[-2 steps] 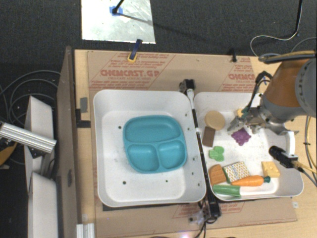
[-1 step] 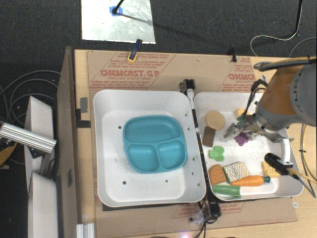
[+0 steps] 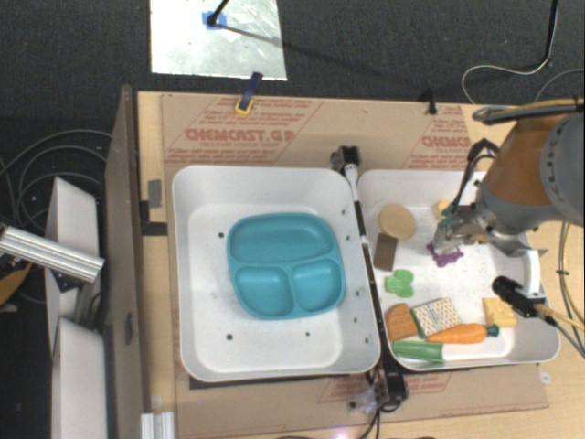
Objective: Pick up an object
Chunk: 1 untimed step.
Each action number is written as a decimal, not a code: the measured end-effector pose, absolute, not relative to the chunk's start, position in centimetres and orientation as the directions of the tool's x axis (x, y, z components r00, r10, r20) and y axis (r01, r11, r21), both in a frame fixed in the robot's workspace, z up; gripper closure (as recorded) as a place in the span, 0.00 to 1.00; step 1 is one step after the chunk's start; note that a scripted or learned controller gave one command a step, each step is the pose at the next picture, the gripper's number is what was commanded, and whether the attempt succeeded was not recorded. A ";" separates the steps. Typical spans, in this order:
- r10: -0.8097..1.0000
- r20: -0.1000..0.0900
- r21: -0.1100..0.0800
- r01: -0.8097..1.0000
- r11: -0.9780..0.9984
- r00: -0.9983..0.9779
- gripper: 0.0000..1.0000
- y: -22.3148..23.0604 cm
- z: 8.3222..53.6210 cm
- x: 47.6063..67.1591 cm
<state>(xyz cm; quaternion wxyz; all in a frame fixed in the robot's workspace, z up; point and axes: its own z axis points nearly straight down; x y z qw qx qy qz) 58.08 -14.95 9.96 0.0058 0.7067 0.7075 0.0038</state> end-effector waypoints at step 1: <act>1.000 -0.002 0.012 1.000 0.001 -0.001 0.00 -14.9 9.9 58.0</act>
